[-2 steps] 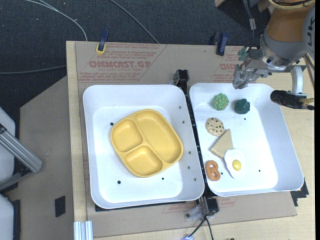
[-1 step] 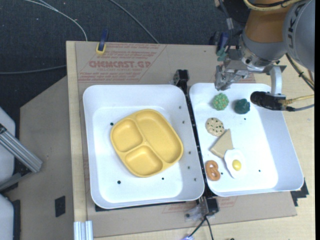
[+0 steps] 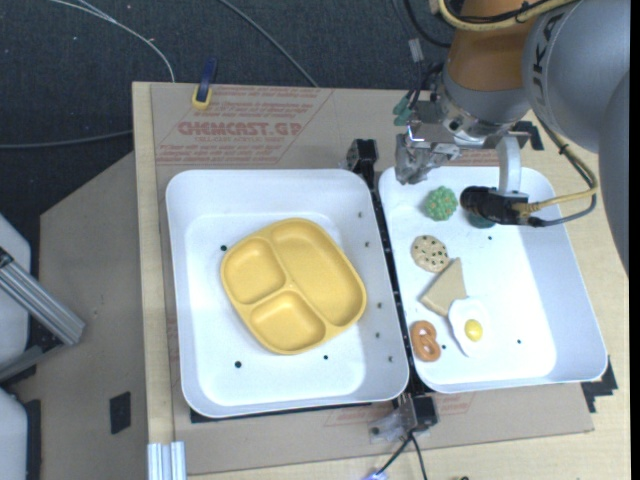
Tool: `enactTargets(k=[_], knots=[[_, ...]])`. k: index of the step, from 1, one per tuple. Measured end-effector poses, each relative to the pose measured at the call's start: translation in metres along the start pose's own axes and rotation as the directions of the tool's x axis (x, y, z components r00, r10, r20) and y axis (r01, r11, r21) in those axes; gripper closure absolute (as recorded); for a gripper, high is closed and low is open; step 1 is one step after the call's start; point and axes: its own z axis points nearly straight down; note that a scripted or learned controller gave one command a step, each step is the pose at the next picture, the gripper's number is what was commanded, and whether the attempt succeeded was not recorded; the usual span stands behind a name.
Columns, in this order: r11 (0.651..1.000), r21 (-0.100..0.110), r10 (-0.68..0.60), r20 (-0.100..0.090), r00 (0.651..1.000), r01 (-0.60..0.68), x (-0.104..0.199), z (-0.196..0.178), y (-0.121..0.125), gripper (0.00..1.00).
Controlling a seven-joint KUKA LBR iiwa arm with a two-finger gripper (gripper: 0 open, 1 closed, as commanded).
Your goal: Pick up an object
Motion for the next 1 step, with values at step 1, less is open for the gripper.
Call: enactTargets(k=[1], knots=[[1.000,0.001,0.002,0.001,1.000,-0.002,0.0497,0.0098,-0.0031,1.00]])
